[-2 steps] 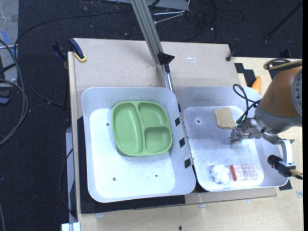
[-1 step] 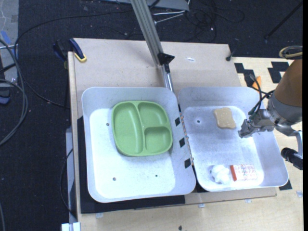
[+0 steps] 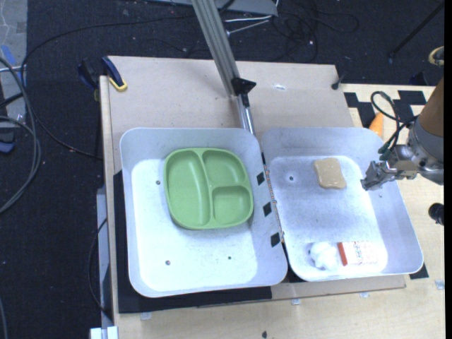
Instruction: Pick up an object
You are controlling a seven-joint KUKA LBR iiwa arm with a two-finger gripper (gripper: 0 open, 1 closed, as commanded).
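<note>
Gripper (image 3: pixel 370 181) at right bin (image 3: pixel 395 210) edge, finger state unclear. Tan sponge (image 3: pixel 330 173) nearby. Green divided plate (image 3: pixel 209 188) in left bin (image 3: pixel 141 210).

We note two white bins (image 3: pixel 141 189) side by side on a tan board (image 3: pixel 176 90). A grey metal pole (image 3: pixel 215 34) slants above it. Black cables (image 3: pixel 42 48) cross the dark floor (image 3: pixel 56 260).
</note>
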